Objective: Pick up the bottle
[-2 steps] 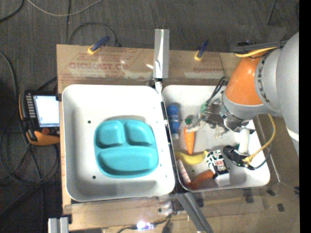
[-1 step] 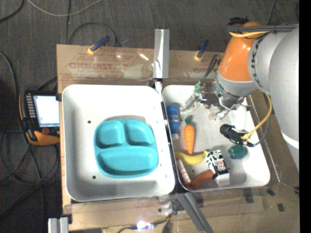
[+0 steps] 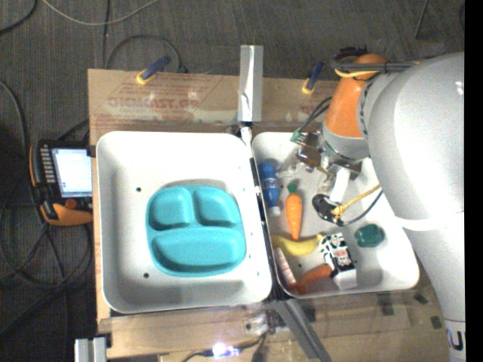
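Bottle point(image 3: 269, 181), blue w/ white cap, lies along the left wall of the right bin point(image 3: 392, 277), near its far end. Just right of it is a carrot point(image 3: 293, 211), upright in view, green top toward the far side. Below that: a banana point(image 3: 296, 245), an orange-red piece point(image 3: 313, 278) near the front edge, a small black-and-white box point(image 3: 337, 256), and a dark green round thing point(image 3: 369, 236) toward the right.

Arm comes in from the right, orange band point(image 3: 347, 111) above the wrist. Jaws point(image 3: 326, 173) hang over the far-middle part of the right bin, right of the bottle and apart from it, w/ the carrot between. Can't tell if the jaws are open or closed; nothing visibly held.

Left bin point(image 3: 121, 172) holds a teal divided tray point(image 3: 198, 228), roughly centered. Both bins sit on the worktop point(image 3: 166, 100); a handheld screen unit point(image 3: 62, 179) lies off its left side.
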Robot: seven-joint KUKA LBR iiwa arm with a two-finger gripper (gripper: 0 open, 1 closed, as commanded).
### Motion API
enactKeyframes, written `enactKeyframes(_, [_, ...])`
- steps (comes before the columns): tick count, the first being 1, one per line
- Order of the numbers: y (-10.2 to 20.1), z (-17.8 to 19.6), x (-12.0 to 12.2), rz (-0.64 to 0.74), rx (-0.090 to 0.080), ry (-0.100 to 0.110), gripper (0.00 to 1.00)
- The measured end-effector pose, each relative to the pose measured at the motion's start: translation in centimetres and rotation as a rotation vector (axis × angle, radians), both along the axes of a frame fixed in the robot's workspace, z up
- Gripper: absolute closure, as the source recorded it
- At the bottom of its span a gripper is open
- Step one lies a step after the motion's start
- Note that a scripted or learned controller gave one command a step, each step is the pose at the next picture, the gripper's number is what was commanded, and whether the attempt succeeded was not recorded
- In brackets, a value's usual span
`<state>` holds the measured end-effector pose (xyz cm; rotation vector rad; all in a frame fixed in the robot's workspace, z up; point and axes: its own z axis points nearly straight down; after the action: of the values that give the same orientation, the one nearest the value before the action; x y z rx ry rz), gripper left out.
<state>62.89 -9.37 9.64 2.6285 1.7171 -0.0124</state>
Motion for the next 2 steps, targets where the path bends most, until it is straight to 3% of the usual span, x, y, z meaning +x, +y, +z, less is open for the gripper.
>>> enactKeyframes(1, [0.1, 0.6, -0.1, 0.003, -0.002, 0.007, 1.00])
enactKeyframes(2, [8.0, 8.5, -1.4, -0.468, -0.001, -0.001, 1.00])
